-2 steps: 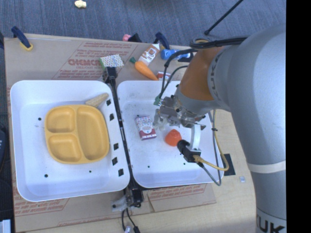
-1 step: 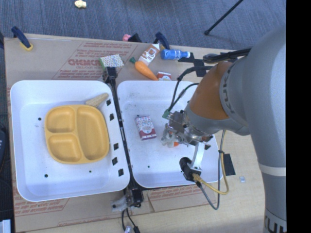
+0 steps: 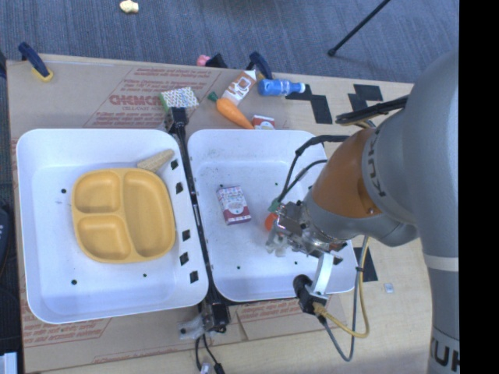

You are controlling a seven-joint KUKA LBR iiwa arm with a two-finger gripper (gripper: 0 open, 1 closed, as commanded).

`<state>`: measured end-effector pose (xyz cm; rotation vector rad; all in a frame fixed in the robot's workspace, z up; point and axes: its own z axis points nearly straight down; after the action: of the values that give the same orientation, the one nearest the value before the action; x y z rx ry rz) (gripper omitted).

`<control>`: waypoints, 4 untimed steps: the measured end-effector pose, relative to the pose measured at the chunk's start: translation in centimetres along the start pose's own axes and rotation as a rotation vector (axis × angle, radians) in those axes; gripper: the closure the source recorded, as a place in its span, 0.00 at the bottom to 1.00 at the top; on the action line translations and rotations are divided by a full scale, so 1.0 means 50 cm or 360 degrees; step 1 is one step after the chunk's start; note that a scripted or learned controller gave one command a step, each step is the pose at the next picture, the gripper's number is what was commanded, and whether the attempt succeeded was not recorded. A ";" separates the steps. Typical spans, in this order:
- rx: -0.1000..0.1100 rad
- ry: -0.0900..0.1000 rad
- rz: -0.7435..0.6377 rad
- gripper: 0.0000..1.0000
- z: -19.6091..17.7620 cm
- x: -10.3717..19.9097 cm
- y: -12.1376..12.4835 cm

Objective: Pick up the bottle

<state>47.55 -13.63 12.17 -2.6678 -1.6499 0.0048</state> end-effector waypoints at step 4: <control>0.0002 0.0003 0.1433 1.00 0.041 -0.124 0.084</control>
<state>48.54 -21.04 10.10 -3.1196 -0.3251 0.0057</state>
